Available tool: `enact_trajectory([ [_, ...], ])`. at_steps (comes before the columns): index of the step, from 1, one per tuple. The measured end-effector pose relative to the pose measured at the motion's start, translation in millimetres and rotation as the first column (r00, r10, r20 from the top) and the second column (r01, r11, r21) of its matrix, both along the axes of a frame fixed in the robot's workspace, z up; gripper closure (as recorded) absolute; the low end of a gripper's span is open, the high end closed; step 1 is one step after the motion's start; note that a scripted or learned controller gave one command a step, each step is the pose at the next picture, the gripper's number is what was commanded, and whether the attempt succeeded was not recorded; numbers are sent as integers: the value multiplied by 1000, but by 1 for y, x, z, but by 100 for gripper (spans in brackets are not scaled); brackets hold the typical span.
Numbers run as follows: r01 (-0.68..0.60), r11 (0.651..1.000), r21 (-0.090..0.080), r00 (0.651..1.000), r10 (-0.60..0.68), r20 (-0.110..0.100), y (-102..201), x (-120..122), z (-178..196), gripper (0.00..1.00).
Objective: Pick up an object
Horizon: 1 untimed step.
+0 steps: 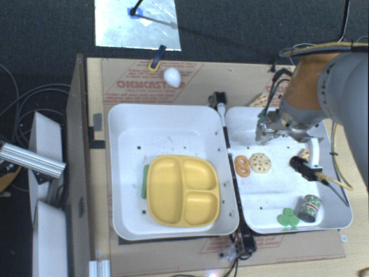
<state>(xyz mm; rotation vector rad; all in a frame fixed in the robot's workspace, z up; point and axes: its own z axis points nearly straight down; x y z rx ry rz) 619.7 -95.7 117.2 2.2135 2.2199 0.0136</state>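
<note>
Gripper [266, 129] is being seen low over the right bin [271, 198], at its far-left corner, close to the wall shared with the left bin [150, 126]. Nothing is being seen gripped. Whether it is spread or closed cannot be told, as the wrist is covering it from this angle.

Task not yet done. Nearest candidates are being noted:
- Cookie [260, 163]: lying flat by the right bin's left edge, about midway along it, and almost straight toward the near edge from the gripper. It is round, so no long axis is being considered.
- Pretzel [243, 166]: lying flat just beside the cookie, closer to the left wall and apart from the cookie.

The cookie is being judged the easier target: only a short move toward the near edge, then a descent, is being called for. Risk: both are thin and flat on the floor, and the wall is crowding the pretzel.

Farther off, a can [310, 208] and a green leaf [287, 218] are being seen at the near-right corner, just beside each other. The left bin is being occupied by a yellow tray [183, 190].
</note>
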Motion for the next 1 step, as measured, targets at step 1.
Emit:
enact_trajectory([
  [1,-1,1000,0,1000,1,-1,0,0,0,0],
])
